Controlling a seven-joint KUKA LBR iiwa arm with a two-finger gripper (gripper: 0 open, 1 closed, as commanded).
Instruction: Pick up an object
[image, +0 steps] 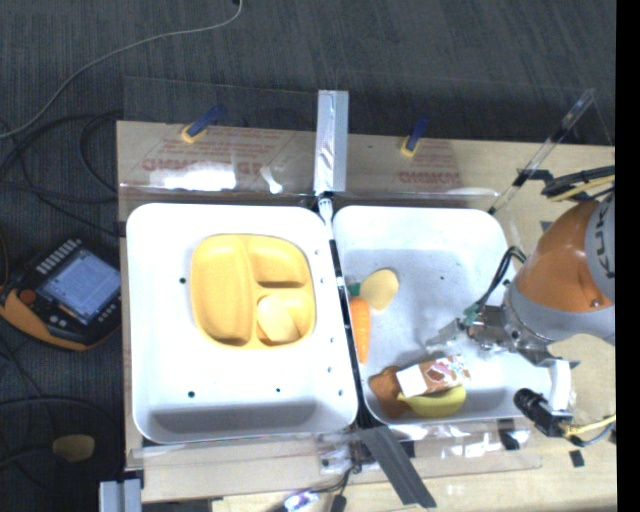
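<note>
A yellow divided tray (250, 290) lies in the white left bin (160, 400). In the white right bin (470, 230) are an orange carrot (360, 327), a pale yellow piece (379, 288), a yellow banana (440, 403) and a white-and-red packet (432, 376). The arm (570, 275) is grey with an orange band.

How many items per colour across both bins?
Yellow: 3 - divided tray, pale round piece, banana
Orange: 1 - carrot
Brown: 1 - brown piece
White/red: 1 - packet
Total: 6
</note>
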